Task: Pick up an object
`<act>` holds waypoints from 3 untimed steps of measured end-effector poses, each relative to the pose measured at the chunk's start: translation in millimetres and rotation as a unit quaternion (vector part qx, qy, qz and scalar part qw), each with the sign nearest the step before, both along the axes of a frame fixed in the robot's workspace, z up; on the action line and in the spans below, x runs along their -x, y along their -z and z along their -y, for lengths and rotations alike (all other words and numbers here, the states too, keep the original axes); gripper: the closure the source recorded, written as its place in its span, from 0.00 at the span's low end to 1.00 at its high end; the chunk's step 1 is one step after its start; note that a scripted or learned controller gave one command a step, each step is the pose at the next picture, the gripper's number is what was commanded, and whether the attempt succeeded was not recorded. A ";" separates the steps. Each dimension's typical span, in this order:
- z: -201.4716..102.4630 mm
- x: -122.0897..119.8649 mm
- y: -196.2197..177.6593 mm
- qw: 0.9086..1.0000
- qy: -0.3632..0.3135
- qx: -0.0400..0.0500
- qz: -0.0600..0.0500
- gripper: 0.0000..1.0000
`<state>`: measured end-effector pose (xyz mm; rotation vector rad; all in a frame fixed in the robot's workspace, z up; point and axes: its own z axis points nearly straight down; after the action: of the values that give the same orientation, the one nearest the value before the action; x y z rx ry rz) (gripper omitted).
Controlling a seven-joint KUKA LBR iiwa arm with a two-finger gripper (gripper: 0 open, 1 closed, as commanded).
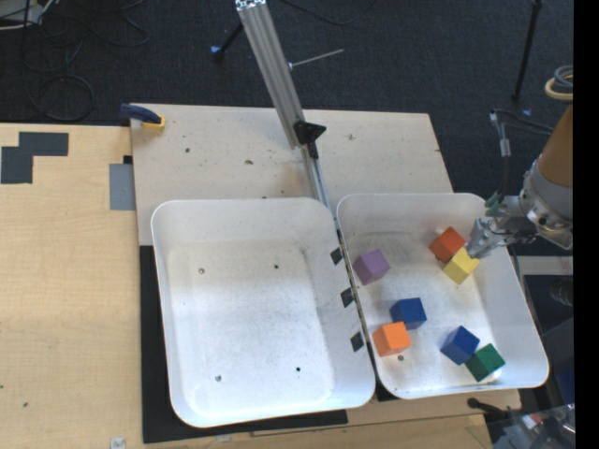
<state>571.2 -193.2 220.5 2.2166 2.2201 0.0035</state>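
Note:
The right bin [412, 198] holds several small blocks. A red-orange block [446, 243] and a yellow block [460, 267] lie close together near its right wall. My gripper [483, 239] hangs at that wall, just right of the red-orange block and just above the yellow one, close to both. No block is visibly lifted. Further in lie a purple block [372, 265], a blue block [408, 311], an orange block [392, 338], a second blue block [460, 343] and a green block [486, 361].
The left bin [234, 206] sits beside the right one, with black clips [344, 296] along the shared wall. A slanted aluminium rail [276, 73] rises behind the bins. A blue-and-yellow clamp [142, 115] sits at the bench's far left corner.

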 end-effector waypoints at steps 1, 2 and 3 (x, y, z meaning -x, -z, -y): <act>-1.8 8.2 -56.8 1.000 0.000 0.000 0.000 1.00; -58.7 3.7 -51.8 1.000 -0.001 -0.002 -0.004 1.00; -110.6 -5.2 -34.1 1.000 -0.001 -0.002 -0.005 1.00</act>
<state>576.4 -82.6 254.6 2.2208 2.2293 -0.0022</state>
